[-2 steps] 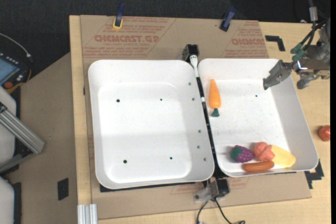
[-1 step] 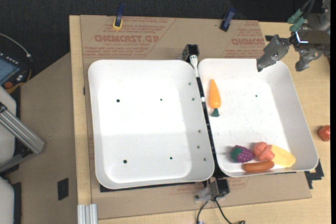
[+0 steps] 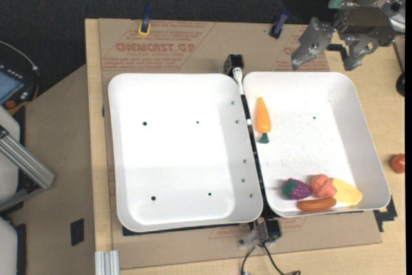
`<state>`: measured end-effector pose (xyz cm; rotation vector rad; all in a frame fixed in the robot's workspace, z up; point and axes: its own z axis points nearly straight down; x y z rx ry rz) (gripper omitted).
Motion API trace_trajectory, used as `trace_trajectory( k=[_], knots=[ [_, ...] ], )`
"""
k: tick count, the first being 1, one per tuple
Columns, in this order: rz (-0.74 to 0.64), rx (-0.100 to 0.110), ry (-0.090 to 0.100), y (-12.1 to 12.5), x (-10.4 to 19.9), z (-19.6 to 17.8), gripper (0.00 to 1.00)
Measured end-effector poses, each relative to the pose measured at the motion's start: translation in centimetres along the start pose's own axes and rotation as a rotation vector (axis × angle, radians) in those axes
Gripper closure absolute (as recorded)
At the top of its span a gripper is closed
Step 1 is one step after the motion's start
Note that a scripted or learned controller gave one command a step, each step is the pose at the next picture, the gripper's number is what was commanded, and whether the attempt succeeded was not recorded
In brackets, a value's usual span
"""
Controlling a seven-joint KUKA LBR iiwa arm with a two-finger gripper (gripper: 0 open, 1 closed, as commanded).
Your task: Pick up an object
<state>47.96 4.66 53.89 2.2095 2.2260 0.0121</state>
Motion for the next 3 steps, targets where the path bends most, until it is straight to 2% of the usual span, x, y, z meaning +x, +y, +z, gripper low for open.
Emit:
trace_trajectory(
  k=[1,2,3],
  knots=[
    [0.011,0.021,-0.003,-0.3,-1.5,14.3,0.0],
    [0.003,-0.005,0.001,0.0,2.3,2.8,0.0],
    [0.003,0.003,0.0,0.1,9.1,0.3,0.0]
  ],
)
